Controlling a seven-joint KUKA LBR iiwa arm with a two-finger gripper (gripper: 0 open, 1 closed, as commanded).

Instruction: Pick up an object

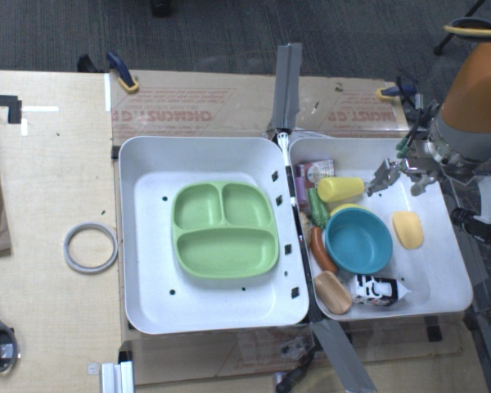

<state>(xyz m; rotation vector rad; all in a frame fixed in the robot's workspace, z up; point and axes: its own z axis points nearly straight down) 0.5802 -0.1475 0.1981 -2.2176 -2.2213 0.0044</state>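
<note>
I see two bins side by side on the bench, the left bin (pixel 139 219) and the right bin (pixel 442 277) touching along a shared edge. In the left bin a divided plate (pixel 225 229) lies near the middle. In the right bin a bowl (pixel 358 240) sits toward the left half. Behind it lies a cup (pixel 340 188) on its side, with a small packet (pixel 317 171) just behind that. A carrot (pixel 322 250) lies against the bowl's left side. In front of the bowl rest a wooden piece (pixel 332 292) and, to its right, a small toy (pixel 376 290). Right of the bowl lies a lemon (pixel 407 229). The gripper (pixel 403 174) hangs over the bin's back part, right of the cup. Left of both bins a ring (pixel 91 246) lies on the bench.
</note>
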